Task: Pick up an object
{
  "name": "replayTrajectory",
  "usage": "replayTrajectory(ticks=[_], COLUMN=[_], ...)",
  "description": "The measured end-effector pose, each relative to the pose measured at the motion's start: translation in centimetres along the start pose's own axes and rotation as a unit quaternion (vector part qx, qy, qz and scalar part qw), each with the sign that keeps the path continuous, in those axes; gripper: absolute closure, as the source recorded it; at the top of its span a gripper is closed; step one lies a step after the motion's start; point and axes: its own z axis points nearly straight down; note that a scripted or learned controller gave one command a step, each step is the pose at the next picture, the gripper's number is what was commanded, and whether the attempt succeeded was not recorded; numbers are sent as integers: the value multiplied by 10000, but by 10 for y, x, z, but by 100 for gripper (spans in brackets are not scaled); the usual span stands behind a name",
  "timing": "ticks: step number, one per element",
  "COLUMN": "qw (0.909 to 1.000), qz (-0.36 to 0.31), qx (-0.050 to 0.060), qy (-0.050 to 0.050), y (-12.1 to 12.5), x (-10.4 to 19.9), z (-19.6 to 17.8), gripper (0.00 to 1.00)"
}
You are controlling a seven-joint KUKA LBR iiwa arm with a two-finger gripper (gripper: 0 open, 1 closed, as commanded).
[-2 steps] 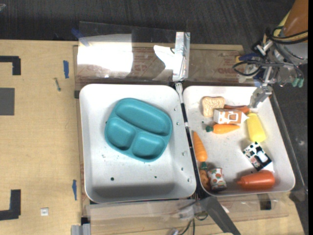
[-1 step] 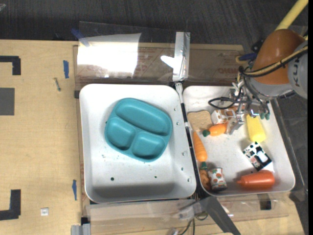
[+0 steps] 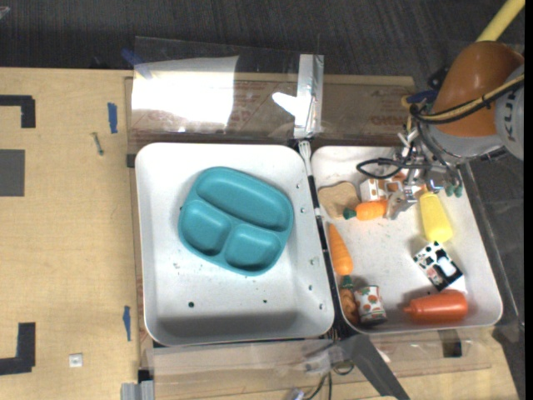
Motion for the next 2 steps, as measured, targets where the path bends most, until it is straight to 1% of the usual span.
replayTrajectory(ticks=[1,2], qw=[9988,9989], qz=[480,475], qx=[-26,-15], qy=[45,45], y=[91,106], x=[-19,-17], z=[-84,-164], gripper=[100,100])
